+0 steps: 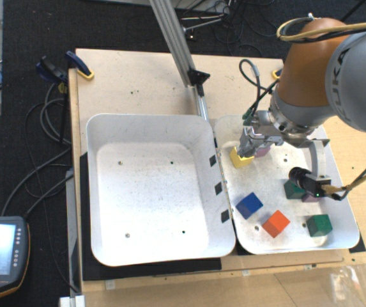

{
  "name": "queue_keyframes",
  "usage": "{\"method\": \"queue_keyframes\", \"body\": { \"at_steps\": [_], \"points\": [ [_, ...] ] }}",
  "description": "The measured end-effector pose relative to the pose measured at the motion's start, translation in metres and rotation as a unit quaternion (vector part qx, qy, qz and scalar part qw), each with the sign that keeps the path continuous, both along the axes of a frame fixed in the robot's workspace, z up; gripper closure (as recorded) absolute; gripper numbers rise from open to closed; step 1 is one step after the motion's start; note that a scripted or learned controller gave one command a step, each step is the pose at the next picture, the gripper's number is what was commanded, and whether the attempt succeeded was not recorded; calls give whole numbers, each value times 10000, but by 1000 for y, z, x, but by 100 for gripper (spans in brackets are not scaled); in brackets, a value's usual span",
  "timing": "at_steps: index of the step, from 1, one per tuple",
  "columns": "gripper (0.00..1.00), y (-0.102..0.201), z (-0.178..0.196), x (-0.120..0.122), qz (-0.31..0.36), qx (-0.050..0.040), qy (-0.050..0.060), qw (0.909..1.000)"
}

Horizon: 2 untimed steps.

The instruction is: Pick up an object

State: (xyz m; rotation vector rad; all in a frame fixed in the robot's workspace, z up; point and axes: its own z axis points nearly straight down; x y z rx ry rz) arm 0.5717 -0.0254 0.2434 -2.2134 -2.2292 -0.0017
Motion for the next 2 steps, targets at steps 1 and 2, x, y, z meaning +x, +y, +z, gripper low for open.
{"method": "queue_keyframes", "body": {
  "at_steps": [1,2],
  "points": [
    [100,52,-12,21,0,1,-2,10000],
    [100,95,-15,56,-8,-7,-15,10000]
  ]
}}
